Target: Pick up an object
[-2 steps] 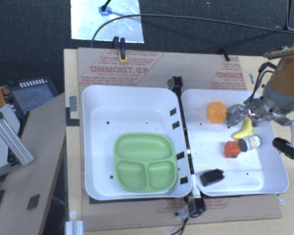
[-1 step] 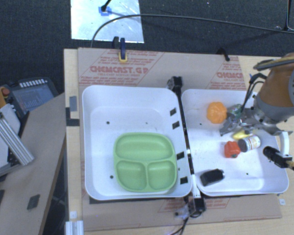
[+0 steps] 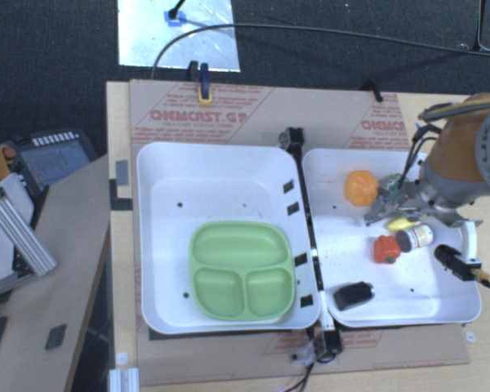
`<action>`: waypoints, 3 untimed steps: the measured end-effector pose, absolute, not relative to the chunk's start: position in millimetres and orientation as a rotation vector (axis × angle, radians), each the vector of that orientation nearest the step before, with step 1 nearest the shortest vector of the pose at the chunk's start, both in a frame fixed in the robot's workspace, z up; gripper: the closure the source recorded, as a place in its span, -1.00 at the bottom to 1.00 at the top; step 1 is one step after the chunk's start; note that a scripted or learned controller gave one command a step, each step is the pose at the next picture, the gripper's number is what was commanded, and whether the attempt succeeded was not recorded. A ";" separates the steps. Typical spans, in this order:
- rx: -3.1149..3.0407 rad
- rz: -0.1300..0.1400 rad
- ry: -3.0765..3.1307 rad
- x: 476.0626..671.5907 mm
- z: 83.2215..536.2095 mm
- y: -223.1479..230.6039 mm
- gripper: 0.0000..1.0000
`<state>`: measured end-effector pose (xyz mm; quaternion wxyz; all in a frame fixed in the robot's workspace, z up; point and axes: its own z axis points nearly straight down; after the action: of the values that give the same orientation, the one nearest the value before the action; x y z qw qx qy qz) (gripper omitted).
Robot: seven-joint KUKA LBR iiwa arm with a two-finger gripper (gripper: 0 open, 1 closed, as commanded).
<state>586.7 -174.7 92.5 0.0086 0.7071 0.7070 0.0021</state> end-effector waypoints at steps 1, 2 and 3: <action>2.200 0.016 2.201 589.9 106.0 -175.7 1.00; 2.211 0.007 2.221 594.1 170.1 -172.2 1.00; 2.211 0.006 2.222 596.1 224.8 -172.6 1.00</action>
<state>596.1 -172.6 224.8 0.0037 0.7054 0.7088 0.0020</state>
